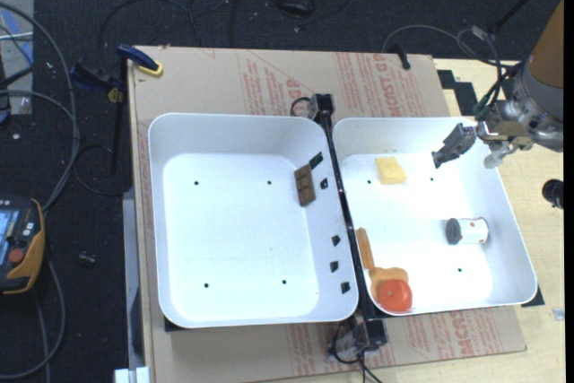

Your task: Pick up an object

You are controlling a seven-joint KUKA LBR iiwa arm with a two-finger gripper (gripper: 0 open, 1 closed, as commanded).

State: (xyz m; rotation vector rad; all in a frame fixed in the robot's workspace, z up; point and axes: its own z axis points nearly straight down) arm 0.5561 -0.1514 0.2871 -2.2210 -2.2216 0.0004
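Gripper [462,143] hovers at upper right of the right bin [511,211], fingers spread and grasping nothing. Nearest target is the yellow block [390,170], just left of it; centring over the block before descending looks wise.

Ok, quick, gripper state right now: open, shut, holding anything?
Gripper: over the right bin's far right corner, nothing seen between its fingers; open or shut cannot be told.
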